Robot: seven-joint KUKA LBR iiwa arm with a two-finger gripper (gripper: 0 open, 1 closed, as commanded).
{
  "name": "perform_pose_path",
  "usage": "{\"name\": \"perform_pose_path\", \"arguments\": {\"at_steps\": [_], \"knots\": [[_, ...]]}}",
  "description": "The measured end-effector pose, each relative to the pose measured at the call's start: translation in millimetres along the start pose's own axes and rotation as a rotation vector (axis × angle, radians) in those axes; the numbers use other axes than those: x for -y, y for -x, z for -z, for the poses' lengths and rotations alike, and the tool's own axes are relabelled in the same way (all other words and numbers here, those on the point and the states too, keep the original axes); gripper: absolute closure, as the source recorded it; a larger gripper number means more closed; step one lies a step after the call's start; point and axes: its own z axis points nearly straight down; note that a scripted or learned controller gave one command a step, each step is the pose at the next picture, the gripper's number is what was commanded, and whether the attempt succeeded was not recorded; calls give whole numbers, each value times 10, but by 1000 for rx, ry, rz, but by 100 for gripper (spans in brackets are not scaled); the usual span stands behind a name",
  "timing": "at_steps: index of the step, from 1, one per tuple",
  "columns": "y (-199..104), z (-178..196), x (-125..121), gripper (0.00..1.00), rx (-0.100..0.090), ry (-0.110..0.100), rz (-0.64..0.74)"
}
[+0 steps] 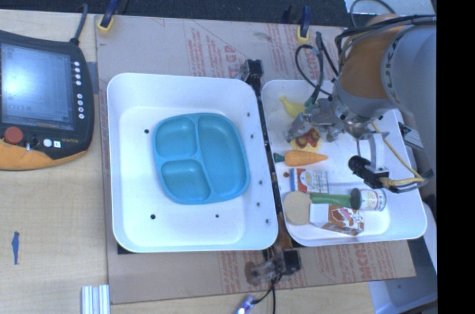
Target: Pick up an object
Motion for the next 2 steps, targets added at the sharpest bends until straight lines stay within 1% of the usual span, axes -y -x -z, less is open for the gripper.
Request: {"name": "perform_pose_path", "arguments": {"at_steps": [1, 2], "knots": [[17, 155, -34, 100, 3, 9, 1], [16, 144, -27, 0, 3, 6, 1]]}}
